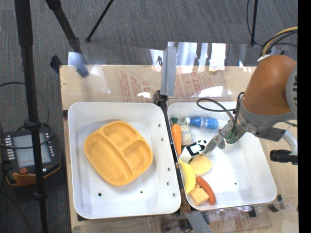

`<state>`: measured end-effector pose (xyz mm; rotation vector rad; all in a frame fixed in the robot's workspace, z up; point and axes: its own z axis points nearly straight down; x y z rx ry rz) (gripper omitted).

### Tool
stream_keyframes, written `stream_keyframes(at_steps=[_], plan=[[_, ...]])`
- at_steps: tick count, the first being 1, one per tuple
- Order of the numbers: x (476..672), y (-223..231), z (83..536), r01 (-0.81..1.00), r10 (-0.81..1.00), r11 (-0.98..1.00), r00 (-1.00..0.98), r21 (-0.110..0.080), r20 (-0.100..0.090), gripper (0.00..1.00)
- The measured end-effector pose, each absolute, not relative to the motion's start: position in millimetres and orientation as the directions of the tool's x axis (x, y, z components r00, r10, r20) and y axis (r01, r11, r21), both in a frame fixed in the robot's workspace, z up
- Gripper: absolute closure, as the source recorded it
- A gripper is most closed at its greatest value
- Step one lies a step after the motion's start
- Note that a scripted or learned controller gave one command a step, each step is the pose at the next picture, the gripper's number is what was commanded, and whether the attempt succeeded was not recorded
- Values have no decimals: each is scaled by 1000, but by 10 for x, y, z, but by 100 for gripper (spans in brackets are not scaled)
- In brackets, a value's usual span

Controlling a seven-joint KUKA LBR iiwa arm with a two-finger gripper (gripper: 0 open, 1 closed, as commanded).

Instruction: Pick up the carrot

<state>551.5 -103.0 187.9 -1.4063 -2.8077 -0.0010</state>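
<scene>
Grey carpet surrounds a bench topped with brown cardboard [121, 81], on which two shallow white bins sit side by side. One left bin [82, 198] holds a single orange plastic tray [118, 152] with three rounded compartments, smooth and matte. One right bin [252, 178] holds the clutter, all crowded against its left wall.

Taking the carrot [176, 137] as the landmark: it is one long, tapering orange piece with a green top, lying along the bin's left wall. Just right of its upper end lies one clear bottle with a blue label [201, 123]. Below it sit one curved yellow banana [187, 176], one pale rounded yellow lump [201, 165], one glossy red sausage shape [206, 189] and one tan block [198, 196].

One gripper [210, 147] hangs right of the carrot, apart from it; whether its fingers are spread or pressed together cannot be told.
</scene>
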Motion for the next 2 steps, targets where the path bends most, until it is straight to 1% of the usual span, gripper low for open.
stream_keyframes(at_steps=[1,2], plan=[[5449,-969,1026,448,448,894,-894,7,-33,0],[5917,-932,1030,182,182,983,-983,-1,-30,0]])
